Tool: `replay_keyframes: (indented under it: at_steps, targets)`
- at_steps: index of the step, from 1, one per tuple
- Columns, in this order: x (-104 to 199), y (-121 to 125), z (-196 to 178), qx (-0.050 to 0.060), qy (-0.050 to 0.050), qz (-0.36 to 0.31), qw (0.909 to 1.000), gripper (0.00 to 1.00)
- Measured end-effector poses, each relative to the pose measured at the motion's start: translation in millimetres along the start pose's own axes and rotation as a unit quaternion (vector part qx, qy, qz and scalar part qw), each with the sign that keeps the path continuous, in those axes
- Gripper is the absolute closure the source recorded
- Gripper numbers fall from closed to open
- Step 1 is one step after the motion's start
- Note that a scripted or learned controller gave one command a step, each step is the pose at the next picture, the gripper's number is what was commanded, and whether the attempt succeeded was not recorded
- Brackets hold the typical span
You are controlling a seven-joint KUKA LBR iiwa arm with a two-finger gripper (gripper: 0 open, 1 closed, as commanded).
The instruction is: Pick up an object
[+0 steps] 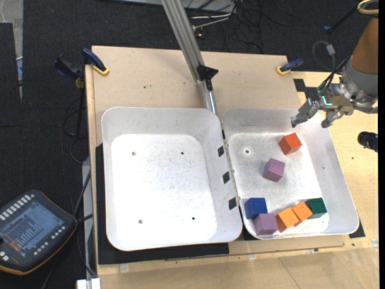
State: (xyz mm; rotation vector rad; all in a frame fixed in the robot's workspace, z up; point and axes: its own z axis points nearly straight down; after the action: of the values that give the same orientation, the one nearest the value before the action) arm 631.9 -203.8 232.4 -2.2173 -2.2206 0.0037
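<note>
Purple block (266, 223) nearest, orange cube (290, 143) below gripper (314, 118)

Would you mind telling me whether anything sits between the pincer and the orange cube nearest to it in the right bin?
Nothing visible does. The pincer hangs over the right bin's far edge, and the orange cube lies just below it on bare bin floor. The purple cube sits beyond, nearer the camera.

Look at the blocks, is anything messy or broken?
Nothing looks broken or spilled. All the blocks sit inside the right bin: four crowded along its near edge, an orange block and a purple block apart farther back.
</note>
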Motion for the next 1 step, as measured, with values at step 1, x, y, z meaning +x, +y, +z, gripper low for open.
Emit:
replay_keyframes:
  at_steps: [1]
  targets:
    - [0.3,0.5,-2.5,-0.002,-0.001,-0.001,1.0,0.0]
